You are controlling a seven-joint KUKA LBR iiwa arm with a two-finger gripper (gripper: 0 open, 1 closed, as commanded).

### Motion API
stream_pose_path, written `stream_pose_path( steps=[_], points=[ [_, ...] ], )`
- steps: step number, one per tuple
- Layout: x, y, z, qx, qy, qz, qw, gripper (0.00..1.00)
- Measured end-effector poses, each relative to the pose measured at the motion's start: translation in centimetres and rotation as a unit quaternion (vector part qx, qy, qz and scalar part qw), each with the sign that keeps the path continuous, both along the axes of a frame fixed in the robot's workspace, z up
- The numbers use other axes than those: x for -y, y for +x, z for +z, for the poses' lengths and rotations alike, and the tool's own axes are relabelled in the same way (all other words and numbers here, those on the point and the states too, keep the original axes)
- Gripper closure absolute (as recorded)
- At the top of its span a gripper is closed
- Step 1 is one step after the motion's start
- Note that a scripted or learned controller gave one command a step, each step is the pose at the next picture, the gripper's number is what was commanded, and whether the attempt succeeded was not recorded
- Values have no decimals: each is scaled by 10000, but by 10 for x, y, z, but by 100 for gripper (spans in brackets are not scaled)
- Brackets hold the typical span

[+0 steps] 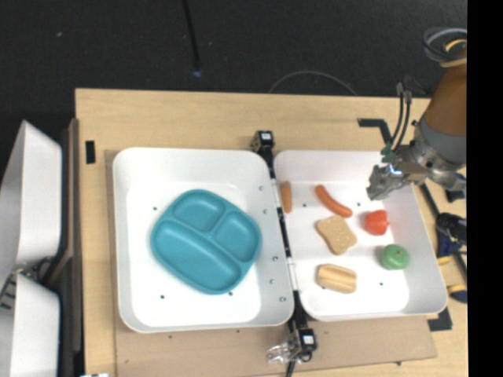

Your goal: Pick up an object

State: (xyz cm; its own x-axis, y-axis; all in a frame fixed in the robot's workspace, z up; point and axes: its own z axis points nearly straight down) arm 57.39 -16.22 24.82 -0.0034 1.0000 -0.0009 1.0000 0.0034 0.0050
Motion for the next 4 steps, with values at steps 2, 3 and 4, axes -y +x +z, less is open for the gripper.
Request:
stream_pose_path(
  steps=[2, 3, 4],
  points=[
    [-108, 19, -5, -29, 8, 16, 10000, 100],
    [-159, 40, -8, -13, 7, 18, 10000, 100],
    [-215, 52, -16, -16, 5, 18, 10000, 100]
  ],
)
